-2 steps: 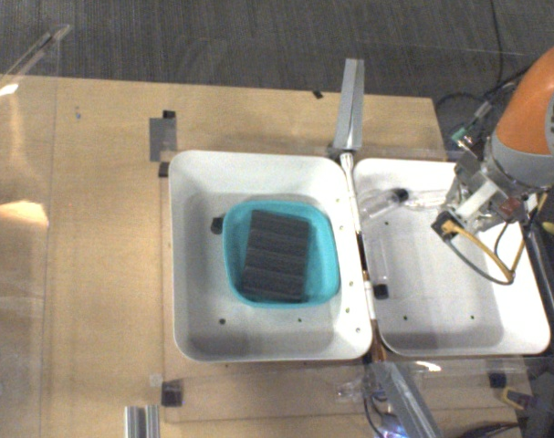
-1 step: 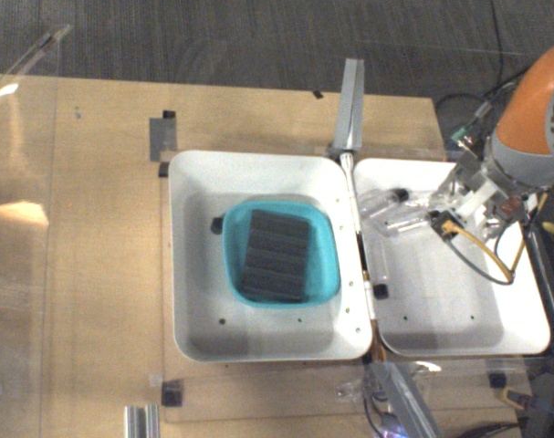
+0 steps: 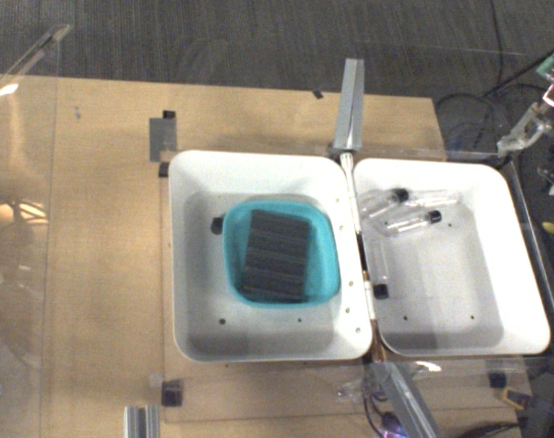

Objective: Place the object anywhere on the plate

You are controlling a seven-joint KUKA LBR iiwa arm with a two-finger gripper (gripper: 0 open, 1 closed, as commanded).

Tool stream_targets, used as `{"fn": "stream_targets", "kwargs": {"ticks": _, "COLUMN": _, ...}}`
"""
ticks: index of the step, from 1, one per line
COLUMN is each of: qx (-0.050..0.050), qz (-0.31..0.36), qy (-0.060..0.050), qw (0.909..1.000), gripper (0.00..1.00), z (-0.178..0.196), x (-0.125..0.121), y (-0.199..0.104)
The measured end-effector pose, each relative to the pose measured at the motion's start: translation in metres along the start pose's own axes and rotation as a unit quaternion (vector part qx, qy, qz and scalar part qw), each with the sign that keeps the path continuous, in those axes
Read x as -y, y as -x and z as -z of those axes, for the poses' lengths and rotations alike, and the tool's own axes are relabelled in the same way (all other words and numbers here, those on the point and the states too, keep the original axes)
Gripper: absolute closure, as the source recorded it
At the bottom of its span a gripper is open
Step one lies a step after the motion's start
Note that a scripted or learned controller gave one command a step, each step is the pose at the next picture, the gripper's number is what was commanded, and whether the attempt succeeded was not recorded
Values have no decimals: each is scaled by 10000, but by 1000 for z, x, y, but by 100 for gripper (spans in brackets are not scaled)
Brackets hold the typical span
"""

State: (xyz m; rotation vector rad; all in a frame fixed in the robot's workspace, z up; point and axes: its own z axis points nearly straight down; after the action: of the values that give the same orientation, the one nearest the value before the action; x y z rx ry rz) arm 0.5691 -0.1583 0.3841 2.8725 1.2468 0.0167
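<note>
Item: dark ribbed block [image 3: 277, 257], lying on teal plate [image 3: 322, 263], long axis running near-to-far across plate. Tool state: cannot tell.

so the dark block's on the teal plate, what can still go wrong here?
Two things, both guesses:
1. The dark ribbed block lies toward the near edge of the teal plate, so a nudge might tip it off.
2. The clear tubes in the right bin are hard to see and may confuse a detector.
</note>
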Motion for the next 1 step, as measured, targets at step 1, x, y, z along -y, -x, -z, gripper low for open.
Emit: {"fn": "stream_targets", "kwargs": {"ticks": 1, "qx": 7, "qz": -7, "qy": -2, "qw": 10000, "gripper": 0, "z": 54, "x": 32, "y": 72}}
